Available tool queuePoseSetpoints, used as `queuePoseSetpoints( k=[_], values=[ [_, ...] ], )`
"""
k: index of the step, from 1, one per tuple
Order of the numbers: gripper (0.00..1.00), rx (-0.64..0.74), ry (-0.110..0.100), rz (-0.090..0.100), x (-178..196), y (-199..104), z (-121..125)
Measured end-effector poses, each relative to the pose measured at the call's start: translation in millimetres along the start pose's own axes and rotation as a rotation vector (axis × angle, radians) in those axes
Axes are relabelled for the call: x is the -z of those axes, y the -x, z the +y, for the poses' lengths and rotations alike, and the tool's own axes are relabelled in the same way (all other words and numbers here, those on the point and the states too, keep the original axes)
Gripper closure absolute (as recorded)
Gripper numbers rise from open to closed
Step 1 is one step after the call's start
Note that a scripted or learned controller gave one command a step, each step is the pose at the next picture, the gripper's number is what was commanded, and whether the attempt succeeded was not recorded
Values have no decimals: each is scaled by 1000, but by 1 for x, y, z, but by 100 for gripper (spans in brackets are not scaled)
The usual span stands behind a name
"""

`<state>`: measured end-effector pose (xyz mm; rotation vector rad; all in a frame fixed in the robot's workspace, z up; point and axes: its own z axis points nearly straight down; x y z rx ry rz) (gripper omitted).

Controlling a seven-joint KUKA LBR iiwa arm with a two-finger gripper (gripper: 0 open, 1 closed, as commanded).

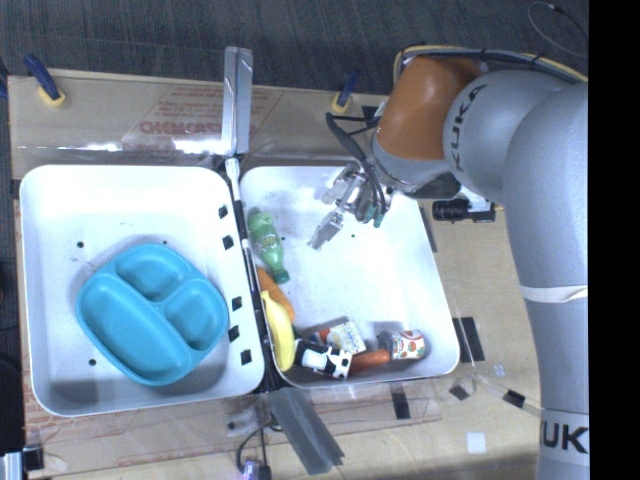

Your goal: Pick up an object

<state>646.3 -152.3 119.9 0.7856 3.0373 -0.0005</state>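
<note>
My gripper hangs over the upper middle of the right bin, open, and bare white bin floor shows between its fingers. A green bottle lies just to its left against the bin's left wall. Below the bottle lie an orange piece and a yellow banana. Along the bin's near wall sit a black-and-white toy, a small white packet, a red-orange carrot-like piece and a small printed carton.
The left bin holds a blue divided plate. A metal divider bar rises between the bins at the back. The arm's orange band and grey links overhang the right bin's far right corner.
</note>
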Motion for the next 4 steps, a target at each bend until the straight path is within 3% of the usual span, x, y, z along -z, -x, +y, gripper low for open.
queuePoseSetpoints(
  k=[1,2,3,4],
  values=[
    [0,-213,-1,0,23,14,-39],
    [0,-277,-2,2,-27,9,-59],
    [0,-419,-2,4,11,-8,-48],
    [0,-150,-2,6,-28,-58,-36]
  ],
)
